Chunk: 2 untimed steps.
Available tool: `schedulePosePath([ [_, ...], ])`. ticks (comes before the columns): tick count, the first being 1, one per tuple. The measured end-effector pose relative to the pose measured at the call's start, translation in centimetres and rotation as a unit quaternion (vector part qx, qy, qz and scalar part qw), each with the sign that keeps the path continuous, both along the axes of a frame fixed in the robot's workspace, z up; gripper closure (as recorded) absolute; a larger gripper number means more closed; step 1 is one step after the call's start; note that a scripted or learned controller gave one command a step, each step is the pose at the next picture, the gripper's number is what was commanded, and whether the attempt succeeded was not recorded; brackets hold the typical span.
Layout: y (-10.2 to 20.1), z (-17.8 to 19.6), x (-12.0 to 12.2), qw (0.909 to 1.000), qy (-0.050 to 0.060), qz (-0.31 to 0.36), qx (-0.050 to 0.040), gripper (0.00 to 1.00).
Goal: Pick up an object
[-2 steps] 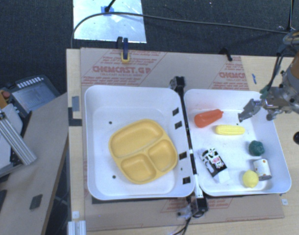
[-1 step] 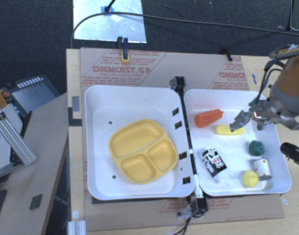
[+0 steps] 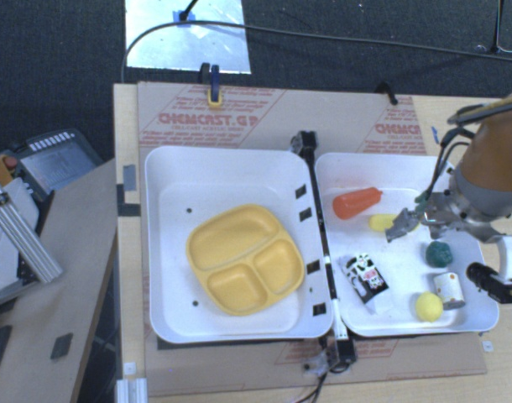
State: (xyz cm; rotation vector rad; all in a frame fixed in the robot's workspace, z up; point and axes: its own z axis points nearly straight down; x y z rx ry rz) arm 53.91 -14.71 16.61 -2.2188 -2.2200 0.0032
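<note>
Hovering low over the right bin (image 3: 483,319), the gripper (image 3: 404,224) is held beside the small yellow piece (image 3: 382,222), apparently for a grasp, finger state indiscernible

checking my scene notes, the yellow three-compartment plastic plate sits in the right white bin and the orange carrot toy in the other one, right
Not quite. The camera view shows the yellow three-compartment plastic plate in the left white bin, not the right. The orange carrot toy lies in the other one, the right white bin, as you noted.
</note>
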Motion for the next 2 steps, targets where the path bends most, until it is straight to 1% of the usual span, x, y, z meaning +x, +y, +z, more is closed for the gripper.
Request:
schedulePosePath([
  [1, 0.0, -6.3, -0.4, 1.0000, 0.000, 0.000, 0.0004, 0.00],
  [2, -0.1, -4.8, -0.2, 1.0000, -0.004, 0.000, -0.0009, 1.00],
])
